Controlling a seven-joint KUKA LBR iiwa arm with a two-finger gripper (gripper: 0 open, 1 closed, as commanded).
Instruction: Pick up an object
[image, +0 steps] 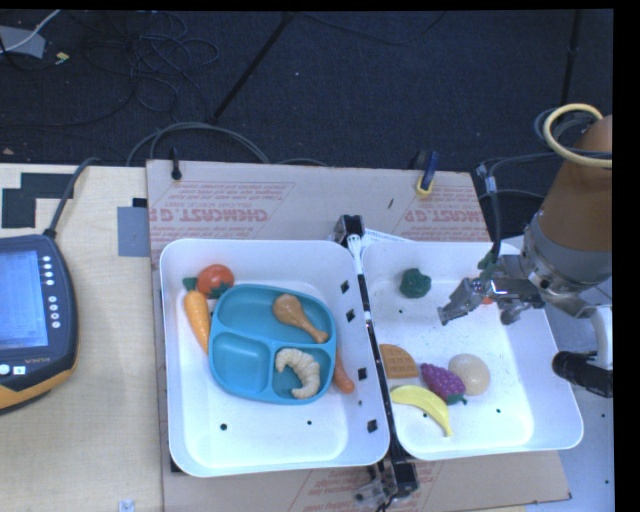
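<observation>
Nothing is picked up so far: the gripper (487, 300) hangs over the right bin (545, 425) with its two fingers spread wide and nothing between them. The whole lift remains to be done, and choosing a target appears to be the step in hand.

The candidates lie close by. The green broccoli piece (415, 283) sits just beyond the gripper's left finger, apart from it, on the bin floor. Nearer the camera than the gripper there is a cluster: an egg (470, 374), purple grapes (441, 380) touching it, a bread slice (398, 360) beside those, and a yellow banana (425, 406) at the front.

Well away past the divider, in the left bin (190, 440), a blue tray (228, 362) holds a drumstick (300, 315) and a shrimp (300, 370), with a carrot (198, 318) and a tomato (214, 277) beside it.

As for the arm (580, 210), it reaches in from the right, the orange band above the grey wrist, the gripper pointing down and leaning toward the divider. The broccoli looks the nearest pick, but that is a judgement only.
</observation>
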